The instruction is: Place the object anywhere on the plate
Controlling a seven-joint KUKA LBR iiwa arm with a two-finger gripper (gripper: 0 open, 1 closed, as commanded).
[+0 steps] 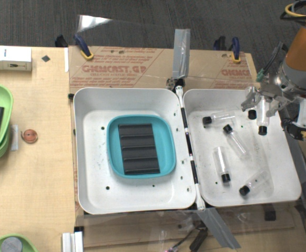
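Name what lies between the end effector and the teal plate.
In the camera view, between the end effector and the teal plate lie two clear vials on the right bin's floor, then the bins' adjoining rims.

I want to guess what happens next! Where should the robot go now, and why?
Probably carry the vial left toward the teal plate. The end effector hangs over the right bin with a clear, black-capped vial hanging from it, and the plate sits in the left bin.

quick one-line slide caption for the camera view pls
Gripper holds a capped vial above the right bin; the teal plate waits in the left bin.
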